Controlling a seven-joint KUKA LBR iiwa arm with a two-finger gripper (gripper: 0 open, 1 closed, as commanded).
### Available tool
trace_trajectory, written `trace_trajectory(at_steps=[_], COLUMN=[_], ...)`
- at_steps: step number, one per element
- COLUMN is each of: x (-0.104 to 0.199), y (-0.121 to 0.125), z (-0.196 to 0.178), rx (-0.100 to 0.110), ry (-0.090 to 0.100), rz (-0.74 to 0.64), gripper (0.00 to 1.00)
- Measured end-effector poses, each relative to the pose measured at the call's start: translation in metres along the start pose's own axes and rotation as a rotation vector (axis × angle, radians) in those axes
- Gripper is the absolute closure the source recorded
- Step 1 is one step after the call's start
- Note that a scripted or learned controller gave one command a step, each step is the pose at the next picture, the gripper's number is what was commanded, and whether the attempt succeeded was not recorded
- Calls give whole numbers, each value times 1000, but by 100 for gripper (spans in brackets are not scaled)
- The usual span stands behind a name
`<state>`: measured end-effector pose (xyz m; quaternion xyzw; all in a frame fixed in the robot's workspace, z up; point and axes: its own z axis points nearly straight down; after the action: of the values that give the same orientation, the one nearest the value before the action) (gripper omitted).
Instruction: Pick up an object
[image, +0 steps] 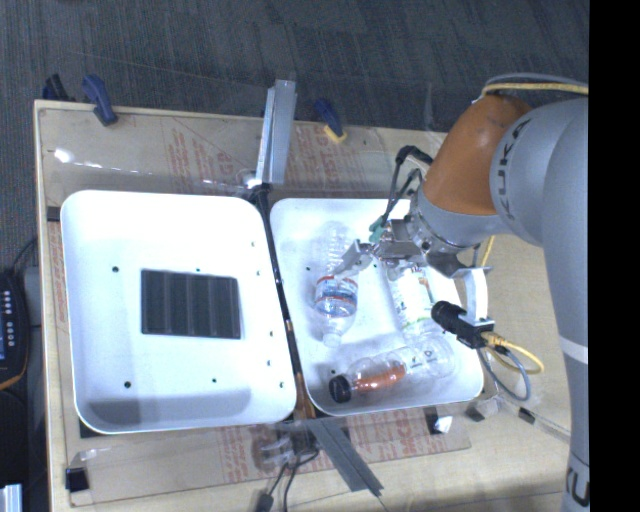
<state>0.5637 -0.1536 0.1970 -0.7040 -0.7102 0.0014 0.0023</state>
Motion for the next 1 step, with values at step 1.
trace_trajectory(at_steps=[1], x=[13], y=[6], z=[105], rx=[-1], ry=[-1], rz=[-52], gripper=[0])
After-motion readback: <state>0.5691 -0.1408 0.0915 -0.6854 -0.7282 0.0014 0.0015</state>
